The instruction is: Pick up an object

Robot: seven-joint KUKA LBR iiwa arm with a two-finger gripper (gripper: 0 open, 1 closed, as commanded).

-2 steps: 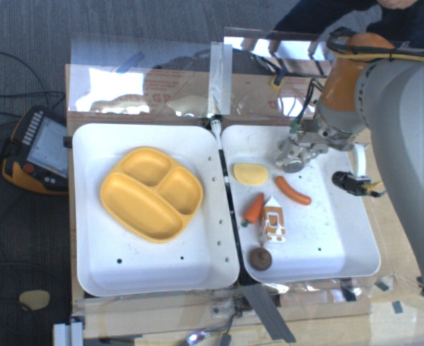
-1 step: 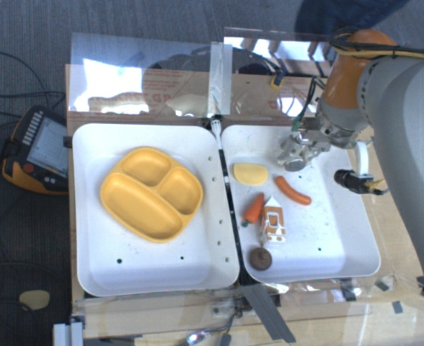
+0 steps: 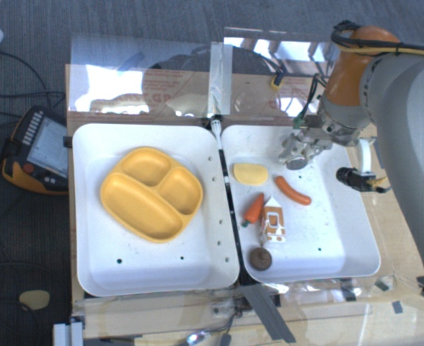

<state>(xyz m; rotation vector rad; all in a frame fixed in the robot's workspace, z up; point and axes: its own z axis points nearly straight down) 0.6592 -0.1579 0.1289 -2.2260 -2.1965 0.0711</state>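
The right bin (image 3: 342,258) holds a pale yellow flat piece (image 3: 249,174), an orange-red sausage (image 3: 293,190), a small carrot (image 3: 254,209), a white and orange carton (image 3: 272,222) and a brown round thing (image 3: 260,258). My gripper (image 3: 296,155) hangs over the bin's far side, above and right of the yellow piece and just beyond the sausage. Nothing shows between its fingertips.
The left bin (image 3: 96,265) carries a yellow divided plate (image 3: 151,193). A clear wall stands behind both bins, and a raised divider (image 3: 225,193) runs between them. An orange handheld unit (image 3: 32,153) lies on the floor to the left.
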